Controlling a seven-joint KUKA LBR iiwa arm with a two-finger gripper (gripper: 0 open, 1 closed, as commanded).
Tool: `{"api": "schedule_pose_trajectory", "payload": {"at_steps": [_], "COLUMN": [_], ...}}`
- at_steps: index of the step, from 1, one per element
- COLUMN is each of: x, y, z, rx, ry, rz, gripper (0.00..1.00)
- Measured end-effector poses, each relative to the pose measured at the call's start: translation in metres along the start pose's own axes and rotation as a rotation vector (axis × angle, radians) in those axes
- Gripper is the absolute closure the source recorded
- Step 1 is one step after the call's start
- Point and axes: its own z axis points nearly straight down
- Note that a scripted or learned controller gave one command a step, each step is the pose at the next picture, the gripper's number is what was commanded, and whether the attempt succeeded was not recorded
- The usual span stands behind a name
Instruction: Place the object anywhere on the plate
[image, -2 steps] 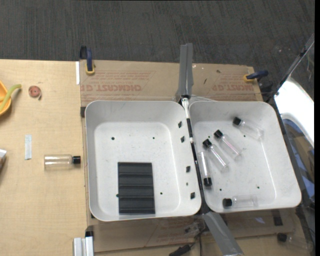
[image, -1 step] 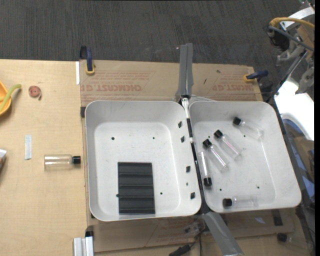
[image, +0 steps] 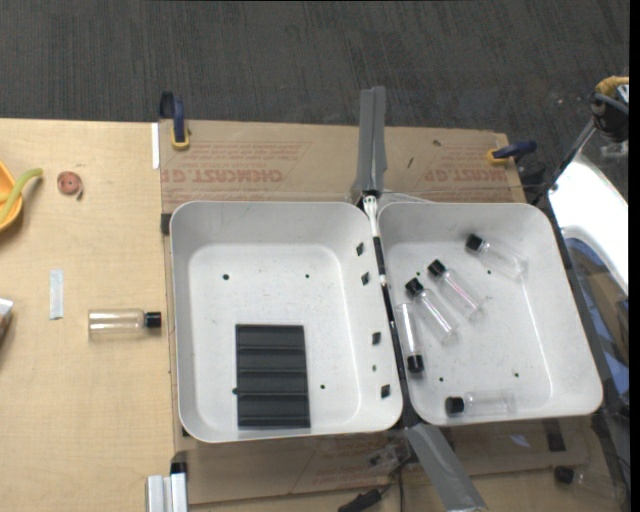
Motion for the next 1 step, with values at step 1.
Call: {"api": "schedule_pose_trajectory", "payload": {"at_steps": [1], "x": [-0.0775], "y": [0.05], "z": [0.0], "rx": [0.0], "ry": [0.001], "rz": [0.0], "gripper": [0.0]}}
